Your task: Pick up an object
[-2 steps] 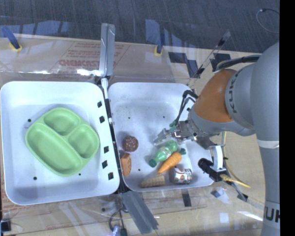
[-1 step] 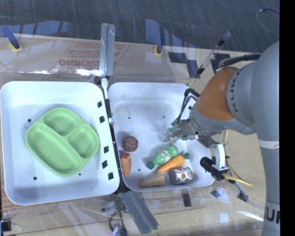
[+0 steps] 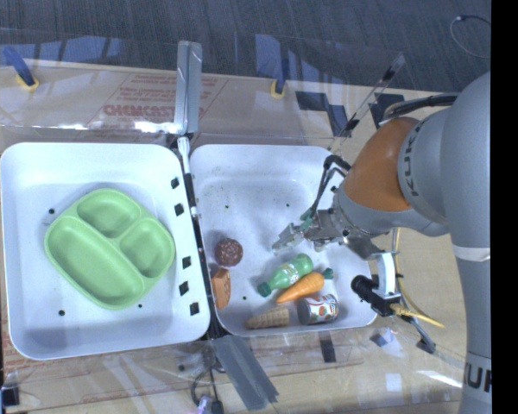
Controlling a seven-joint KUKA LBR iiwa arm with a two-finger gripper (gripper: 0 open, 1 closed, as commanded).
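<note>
Overhead, a fixed camera is looking down at a slant on two shallow white bins sitting side by side on a bench. A grey robot arm (image 3: 449, 171) with an orange band above the wrist is reaching in from the right, and its metal two-finger gripper (image 3: 295, 233) is hovering low over the right-hand white bin (image 3: 242, 166); the fingers are standing slightly apart, with nothing showing between them. Just below and a little left of the fingertips, a small green plastic bottle (image 3: 287, 276) is lying on its side, its long axis running from lower left to upper right. Touching it along the lower side, an orange toy carrot (image 3: 299, 287) is lying almost parallel. A small printed can (image 3: 318, 309) and a tan waffle cone (image 3: 268, 319) are crowding the bin's near edge, while a dark red round toy (image 3: 229, 251) and a brown bread-like piece (image 3: 221, 286) are sitting by the left wall. Open floor is lying above and to the left of the gripper. A pale green divided plate (image 3: 109, 246) is resting in the left-hand white bin (image 3: 34, 171).
</note>
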